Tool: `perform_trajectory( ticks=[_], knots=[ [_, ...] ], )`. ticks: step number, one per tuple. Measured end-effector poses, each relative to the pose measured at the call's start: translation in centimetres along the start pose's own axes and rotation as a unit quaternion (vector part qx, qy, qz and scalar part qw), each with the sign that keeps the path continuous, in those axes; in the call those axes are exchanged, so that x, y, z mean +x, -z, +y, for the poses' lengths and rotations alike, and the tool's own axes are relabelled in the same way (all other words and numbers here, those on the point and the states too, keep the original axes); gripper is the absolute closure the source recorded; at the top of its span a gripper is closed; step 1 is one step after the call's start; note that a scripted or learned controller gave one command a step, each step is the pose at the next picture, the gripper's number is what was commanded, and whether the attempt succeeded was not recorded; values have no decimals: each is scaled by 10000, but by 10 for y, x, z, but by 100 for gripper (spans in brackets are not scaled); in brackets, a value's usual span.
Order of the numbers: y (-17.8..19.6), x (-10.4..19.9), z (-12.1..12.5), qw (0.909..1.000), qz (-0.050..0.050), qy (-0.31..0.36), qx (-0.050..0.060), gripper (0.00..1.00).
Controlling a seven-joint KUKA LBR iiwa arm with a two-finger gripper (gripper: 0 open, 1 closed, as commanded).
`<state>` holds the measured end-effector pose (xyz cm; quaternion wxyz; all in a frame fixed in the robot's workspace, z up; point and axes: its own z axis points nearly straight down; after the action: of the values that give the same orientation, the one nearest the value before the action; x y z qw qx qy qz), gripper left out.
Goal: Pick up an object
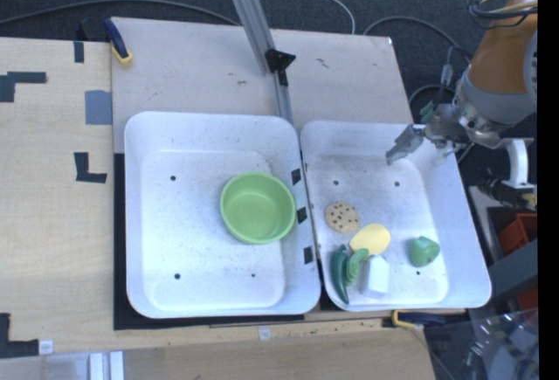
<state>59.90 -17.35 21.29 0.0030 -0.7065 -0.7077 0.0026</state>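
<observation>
Item 1: my pincer (419,145), at the upper right of the frame, poised over the top right corner of the right bin (454,195). One grey finger slants down and left toward the bin floor. Whether I am released or clenched I cannot tell from this angle; nothing is seen between my fingers.

Item 2: my arm (502,55), grey with the orange band, entering from the right edge of the frame, above the pincer.

Item 3: right bin, contents grouped in its lower half. A round speckled cookie (341,216) lies left of centre. Just below and right of it, a yellow piece (370,238). A green leafy piece (347,267) sits at the lower left, touching a small white object (376,275). A green lump (424,252) lies apart, toward the lower right. All are well clear of my pincer.

Item 4: left bin (148,195), holding a green bowl (257,208), upright, right of centre.
</observation>
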Motion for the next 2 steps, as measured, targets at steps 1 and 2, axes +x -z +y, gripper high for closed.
perform_trajectory(
  ticks=[1, 2],
  knots=[
    [-44, -1, -1, 10000, -4, 0, -10, 0],
    [-94, -7, -9, 10000, -4, -5, -6, 0]
  ],
)
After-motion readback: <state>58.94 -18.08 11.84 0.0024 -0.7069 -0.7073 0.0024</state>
